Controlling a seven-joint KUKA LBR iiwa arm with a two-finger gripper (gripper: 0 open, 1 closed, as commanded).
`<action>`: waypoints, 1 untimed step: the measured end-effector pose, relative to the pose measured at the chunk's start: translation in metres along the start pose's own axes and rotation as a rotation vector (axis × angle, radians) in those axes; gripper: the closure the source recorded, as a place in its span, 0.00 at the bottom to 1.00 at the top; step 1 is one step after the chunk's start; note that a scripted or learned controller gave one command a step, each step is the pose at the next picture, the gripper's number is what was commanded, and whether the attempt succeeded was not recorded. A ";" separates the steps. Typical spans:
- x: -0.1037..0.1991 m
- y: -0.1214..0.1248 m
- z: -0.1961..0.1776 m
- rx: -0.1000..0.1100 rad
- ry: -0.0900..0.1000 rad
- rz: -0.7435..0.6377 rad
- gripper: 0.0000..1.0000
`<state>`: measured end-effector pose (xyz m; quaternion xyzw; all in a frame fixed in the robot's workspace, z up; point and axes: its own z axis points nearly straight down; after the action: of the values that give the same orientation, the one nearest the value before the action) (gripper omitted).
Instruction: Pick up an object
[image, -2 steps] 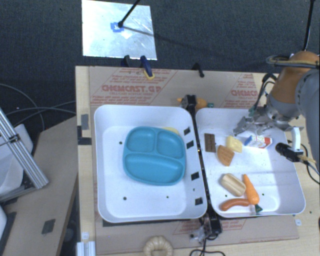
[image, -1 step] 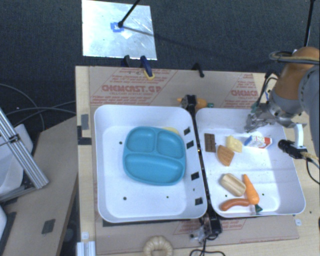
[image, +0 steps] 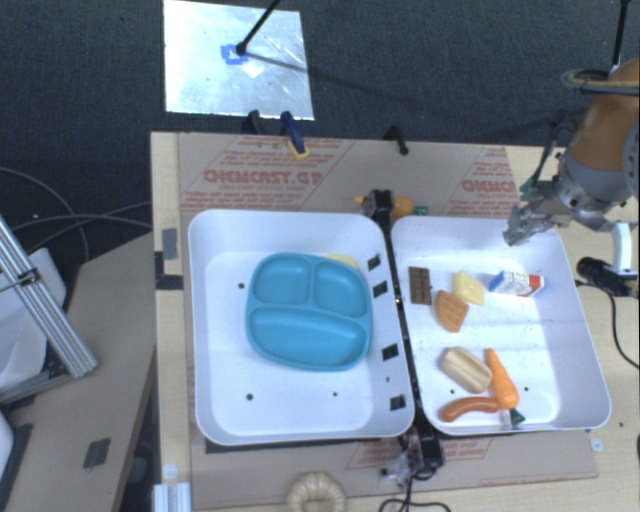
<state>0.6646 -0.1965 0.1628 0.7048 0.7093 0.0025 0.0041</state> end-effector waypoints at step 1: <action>0.010 0.003 -0.052 0.001 0.001 -0.001 1.00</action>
<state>0.6670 -0.1864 0.2152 0.7045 0.7097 0.0025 0.0037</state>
